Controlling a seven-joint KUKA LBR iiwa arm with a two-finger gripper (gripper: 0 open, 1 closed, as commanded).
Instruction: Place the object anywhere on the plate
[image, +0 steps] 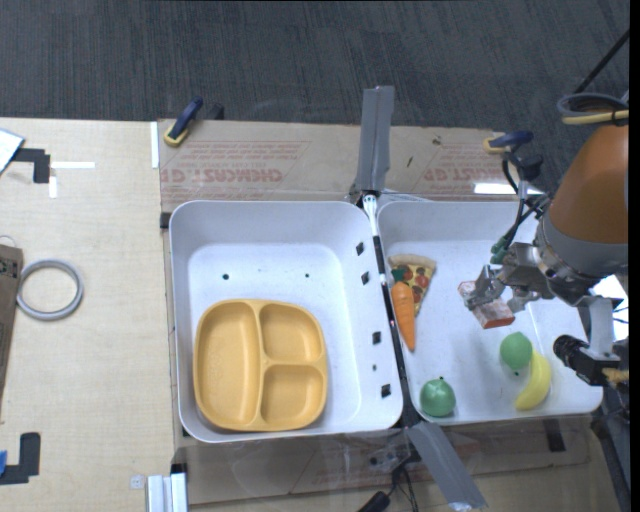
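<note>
**A:** Where is the yellow plastic plate with three compartments (262, 364)?

**B:** It lies flat in the left shallow white bin (200, 235), toward the near-left corner. All three of its compartments are bare.

**A:** And the end effector (492, 300)?

**B:** It sits over the right shallow white bin (450, 225), at the end of the grey arm with the orange band (590, 210) that reaches in from the right. Its two fingers are narrowed around a small reddish-and-white block-like object (494, 316), which hangs between them. I cannot tell what the object is; it is small and partly covered by the fingers.

**A:** Is that object touching the bin floor?

**B:** I cannot tell from this slant. It is over the middle of the right bin, well apart from the plate.

**A:** What else is in that bin?

**B:** An orange toy carrot (403, 312) lies along the left wall, touching a toy pizza slice (417, 274) just behind it. A green round toy fruit (516, 351) sits just beside a yellow toy banana (536, 383) near the right wall, and a second green round fruit (437, 397) rests at the near edge.

**A:** Anything on the table (90, 400) itself?

**B:** A grey tape ring (47, 289) at far left.
</note>
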